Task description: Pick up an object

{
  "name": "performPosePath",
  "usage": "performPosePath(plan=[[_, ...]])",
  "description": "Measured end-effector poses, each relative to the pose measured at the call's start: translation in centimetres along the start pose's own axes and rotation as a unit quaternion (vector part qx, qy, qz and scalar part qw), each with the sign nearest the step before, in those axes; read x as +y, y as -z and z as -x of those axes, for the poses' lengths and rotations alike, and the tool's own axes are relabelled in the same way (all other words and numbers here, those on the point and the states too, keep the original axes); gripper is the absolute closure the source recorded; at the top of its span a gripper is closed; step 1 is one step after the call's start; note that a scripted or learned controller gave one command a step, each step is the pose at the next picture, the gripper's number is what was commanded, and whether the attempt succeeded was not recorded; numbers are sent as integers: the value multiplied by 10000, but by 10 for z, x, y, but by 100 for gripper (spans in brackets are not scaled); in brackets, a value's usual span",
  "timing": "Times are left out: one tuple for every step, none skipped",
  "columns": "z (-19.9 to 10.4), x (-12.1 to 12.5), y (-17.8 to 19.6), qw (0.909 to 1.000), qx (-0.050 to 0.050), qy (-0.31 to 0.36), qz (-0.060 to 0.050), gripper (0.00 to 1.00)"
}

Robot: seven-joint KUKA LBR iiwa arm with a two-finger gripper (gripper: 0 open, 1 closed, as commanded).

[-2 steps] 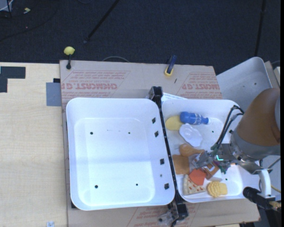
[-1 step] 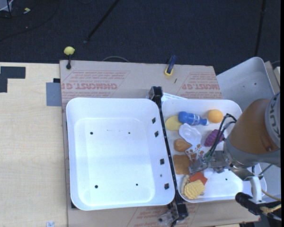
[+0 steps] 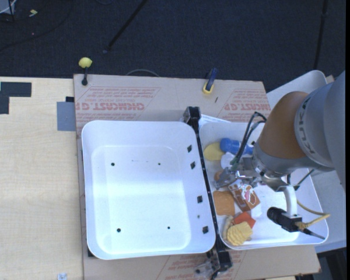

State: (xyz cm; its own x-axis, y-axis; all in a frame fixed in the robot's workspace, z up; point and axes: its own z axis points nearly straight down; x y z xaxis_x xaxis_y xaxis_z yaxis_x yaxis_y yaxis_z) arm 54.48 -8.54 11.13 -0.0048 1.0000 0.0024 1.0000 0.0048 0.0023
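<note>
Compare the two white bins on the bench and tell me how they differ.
The left bin shows a bare floor with a few small dark dots; the right bin holds a cluster of small things, among them a yellow piece, a blue piece and a tan slice. The arm's gripper is over the right bin, not the left bin. The left bin shows whole; the arm covers part of the right bin. Both are shallow, white, side by side.

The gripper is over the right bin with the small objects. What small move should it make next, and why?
Probably a short, straight descent. The gripper sits over the cluster in the right bin, by the yellow round piece, blue piece and brown square piece. No object shows between its fingers, so nothing looks picked up yet.
</note>
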Motion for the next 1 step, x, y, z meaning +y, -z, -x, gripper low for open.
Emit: performPosePath(plan=[[-3, -23, -20, 10000, -42, -21, 70, 0]])
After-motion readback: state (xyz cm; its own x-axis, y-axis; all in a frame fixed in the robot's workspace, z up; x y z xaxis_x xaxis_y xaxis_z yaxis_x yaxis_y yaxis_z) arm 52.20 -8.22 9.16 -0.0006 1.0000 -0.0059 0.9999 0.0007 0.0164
